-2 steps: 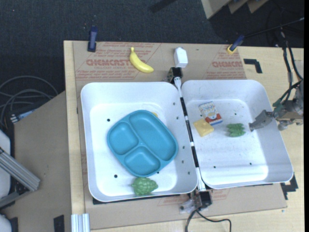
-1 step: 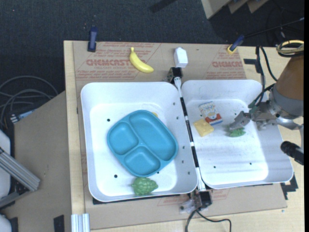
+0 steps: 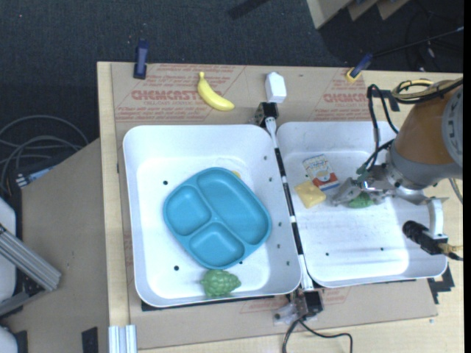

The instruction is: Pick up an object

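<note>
You are at the grasp step: the arm (image 3: pixel 430 142) reaches into the right bin (image 3: pixel 368 259) from its right edge, and the gripper (image 3: pixel 352 195) sits low over the bin floor, a little above the middle and nearer the left wall than the right. A small green object (image 3: pixel 360 202) lies right at the fingertips, partly covered by them, so you cannot tell whether it is between the fingers or just beside them, and you cannot tell how wide the gripper stands; treat nothing as held yet. Just beside the gripper, toward the bin's left wall, lies a yellow block (image 3: pixel 310 194), and above that, toward the far edge, a small printed card (image 3: pixel 319 169) with red and blue marks. Any of these three would serve as the object, but the green one is closest to the fingers. The next move calls for closing squarely on it and lifting straight up, slowly enough that you can see whether it comes along; the yellow block is near enough to be nudged if the fingers sweep sideways. In the left bin (image 3: pixel 147 219) a blue divided plate (image 3: pixel 215 216) fills the middle and a green leafy toy (image 3: pixel 219 282) rests at the near edge. A banana (image 3: pixel 213 94) lies on the bench (image 3: pixel 176 94) beyond the left bin's far edge.
</note>
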`<action>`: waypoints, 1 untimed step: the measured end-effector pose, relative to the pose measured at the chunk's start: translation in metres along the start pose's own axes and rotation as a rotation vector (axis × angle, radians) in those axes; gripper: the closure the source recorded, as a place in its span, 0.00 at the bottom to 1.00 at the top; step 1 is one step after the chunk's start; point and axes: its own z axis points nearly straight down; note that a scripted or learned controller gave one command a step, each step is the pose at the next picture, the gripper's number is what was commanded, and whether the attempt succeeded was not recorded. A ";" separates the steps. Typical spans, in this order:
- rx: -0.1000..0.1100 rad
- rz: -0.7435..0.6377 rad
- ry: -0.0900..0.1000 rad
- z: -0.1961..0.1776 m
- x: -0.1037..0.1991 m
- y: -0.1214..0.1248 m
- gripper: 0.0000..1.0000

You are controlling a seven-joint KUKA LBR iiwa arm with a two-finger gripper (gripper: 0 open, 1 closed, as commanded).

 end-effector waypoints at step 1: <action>-0.004 0.000 -0.002 -0.011 0.000 0.001 1.00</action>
